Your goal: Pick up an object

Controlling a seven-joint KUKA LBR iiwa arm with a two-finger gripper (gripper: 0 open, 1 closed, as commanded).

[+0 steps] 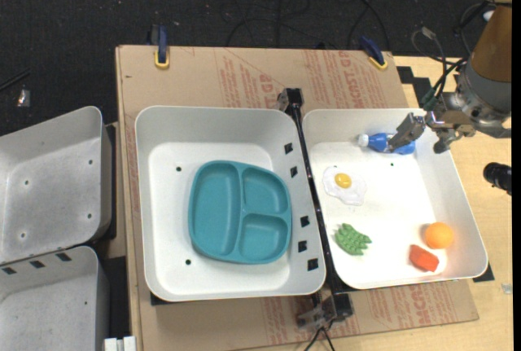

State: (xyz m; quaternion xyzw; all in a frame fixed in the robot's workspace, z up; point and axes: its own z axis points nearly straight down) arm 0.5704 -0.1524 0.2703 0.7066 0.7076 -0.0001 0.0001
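The right bin [456, 178] holds a fried egg toy [343, 184], a green pea pod [352, 239], an orange [439, 234], a red piece [423, 258] and a small blue bottle with a white cap [377, 142]. My gripper [425, 136] hangs over the bin's far right corner, open, with nothing between its fingers. Its left finger [404, 133] overlaps the blue bottle's right end. The grey arm with its orange band [492, 56] comes in from the right.
The left bin [163, 178] carries a teal divided plate [240, 211]. A black divider [303, 178] runs between the bins. Both stand on a cardboard sheet [244, 81] held by clamps. White panels [49, 178] lie at far left.
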